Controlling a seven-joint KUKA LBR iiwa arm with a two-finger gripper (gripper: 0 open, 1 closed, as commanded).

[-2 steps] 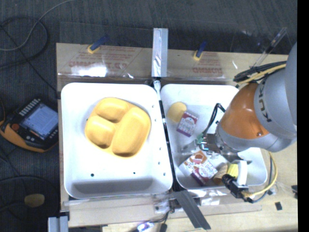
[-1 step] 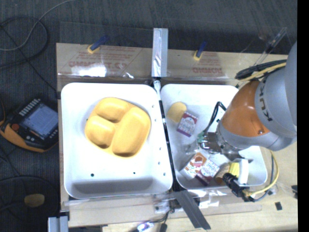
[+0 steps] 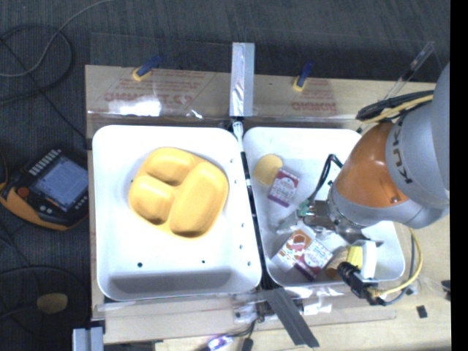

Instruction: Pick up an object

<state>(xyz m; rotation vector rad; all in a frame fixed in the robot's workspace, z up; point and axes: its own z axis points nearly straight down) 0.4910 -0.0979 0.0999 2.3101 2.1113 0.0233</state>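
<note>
I have the gripper (image 3: 311,214) low over the right bin (image 3: 256,196), its spread I cannot tell; next, close on 1 packet (image 3: 303,253).

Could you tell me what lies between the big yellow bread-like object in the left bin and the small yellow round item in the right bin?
In the camera view, only the bins' adjoining rims separate the bread-like object from the round item.

Yellow mound (image 3: 178,191) fills the left bin's (image 3: 110,269) centre, edges free; packets (image 3: 301,253) and the arm (image 3: 376,185) crowd the right bin (image 3: 257,258).
</note>
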